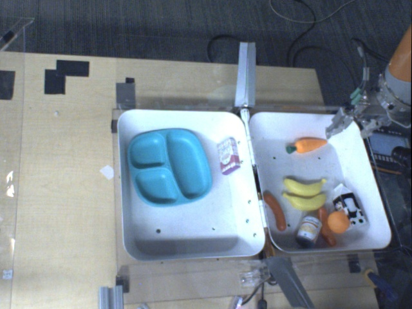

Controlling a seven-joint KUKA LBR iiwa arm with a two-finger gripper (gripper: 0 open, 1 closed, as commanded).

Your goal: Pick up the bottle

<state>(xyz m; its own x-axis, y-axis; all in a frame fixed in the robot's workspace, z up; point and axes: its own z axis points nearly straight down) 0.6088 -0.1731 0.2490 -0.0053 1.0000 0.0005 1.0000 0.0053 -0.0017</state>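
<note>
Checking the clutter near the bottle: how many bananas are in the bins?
2. Both lie in the right bin, side by side and touching: one banana toward the carrot, the other banana just above the bottle. None seems hidden.

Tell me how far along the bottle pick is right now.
Nothing looks done yet: the bottle lies in the right bin, near its front edge, between the sausage and the orange. The gripper sits over the bin's far right corner, beside the carrot, well away from the bottle. The approach, grasp and lift are all left.
</note>
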